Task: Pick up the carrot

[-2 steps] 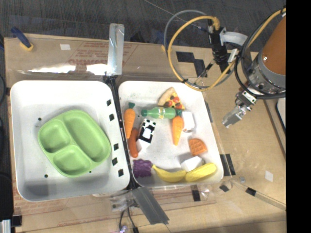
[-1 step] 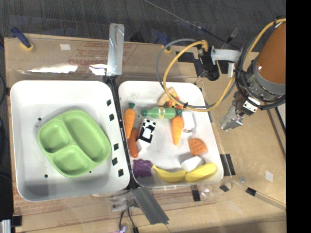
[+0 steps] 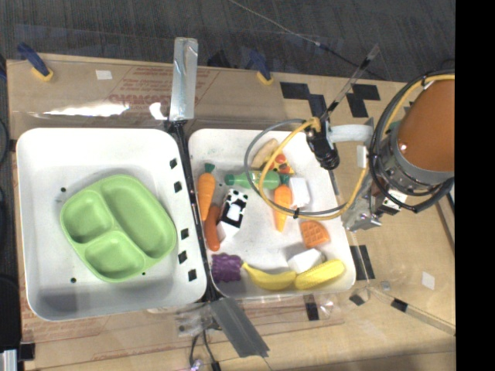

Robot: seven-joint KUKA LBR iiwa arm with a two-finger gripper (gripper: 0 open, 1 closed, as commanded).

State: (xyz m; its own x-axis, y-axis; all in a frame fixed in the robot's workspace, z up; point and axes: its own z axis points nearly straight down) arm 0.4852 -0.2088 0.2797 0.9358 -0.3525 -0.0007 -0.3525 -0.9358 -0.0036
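Two carrots lie in the right bin (image 3: pixel 340 207). One long orange carrot (image 3: pixel 206 195) rests along the bin's left wall, with a darker red-orange piece (image 3: pixel 212 235) just below it. A shorter carrot (image 3: pixel 282 204) with a green top lies near the middle, its tip pointing toward the front. My gripper (image 3: pixel 362 218) hangs at the bin's right rim, to the right of both carrots and apart from them. Nothing shows between its tips.
The right bin also holds a banana (image 3: pixel 294 276), purple grapes (image 3: pixel 227 267), a black-and-white toy (image 3: pixel 234 207), two white blocks (image 3: pixel 305 260), an orange ridged slice (image 3: pixel 315 233) and a green piece (image 3: pixel 249 180). A green divided plate (image 3: pixel 116 226) fills the left bin (image 3: pixel 31 176).
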